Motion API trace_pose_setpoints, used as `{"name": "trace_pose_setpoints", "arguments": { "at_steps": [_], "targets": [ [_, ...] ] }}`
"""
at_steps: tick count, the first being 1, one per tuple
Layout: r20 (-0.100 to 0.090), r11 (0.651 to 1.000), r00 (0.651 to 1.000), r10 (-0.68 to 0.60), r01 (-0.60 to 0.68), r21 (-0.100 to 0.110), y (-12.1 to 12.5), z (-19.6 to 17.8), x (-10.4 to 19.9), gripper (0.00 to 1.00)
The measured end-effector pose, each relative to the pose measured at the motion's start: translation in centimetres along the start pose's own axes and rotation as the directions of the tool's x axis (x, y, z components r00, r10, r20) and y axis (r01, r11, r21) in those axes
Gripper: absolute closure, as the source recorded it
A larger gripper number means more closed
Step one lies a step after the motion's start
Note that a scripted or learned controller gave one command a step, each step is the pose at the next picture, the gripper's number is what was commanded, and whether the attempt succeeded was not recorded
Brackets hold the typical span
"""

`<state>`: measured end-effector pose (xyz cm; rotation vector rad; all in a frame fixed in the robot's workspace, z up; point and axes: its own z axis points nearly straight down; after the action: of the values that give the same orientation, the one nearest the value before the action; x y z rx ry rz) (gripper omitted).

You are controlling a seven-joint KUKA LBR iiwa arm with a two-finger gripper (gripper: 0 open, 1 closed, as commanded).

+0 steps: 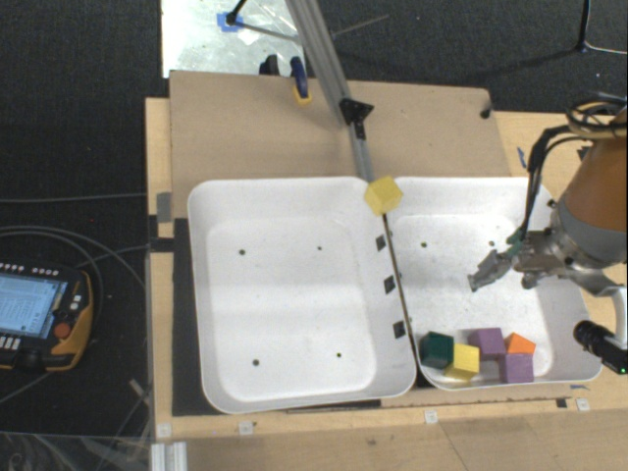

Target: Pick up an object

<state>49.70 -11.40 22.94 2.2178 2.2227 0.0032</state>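
Several small blocks lie in the near corner of the right bin [461,219]: a dark green block [437,347], a yellow block [464,360], two purple blocks [488,341] [517,367] and an orange block [520,343]. Another yellow block [383,195] sits on the far end of the ridge between the two bins. My gripper [501,280] hangs over the middle of the right bin, above and apart from the cluster of blocks. It is open, with nothing between its fingers.
The left bin [285,292] adjoins the right one along a shared ridge. A slanted metal pole [329,62] crosses the far side of the bench. A teach pendant [39,307] lies on the floor at left.
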Motion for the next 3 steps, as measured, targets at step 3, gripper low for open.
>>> {"name": "trace_pose_setpoints", "arguments": {
  "at_steps": [3],
  "targets": [
    [0.004,1.0,1.0,0.01,-0.01,0.003,1.3,2.8,-0.8,0.0]
  ]
}}
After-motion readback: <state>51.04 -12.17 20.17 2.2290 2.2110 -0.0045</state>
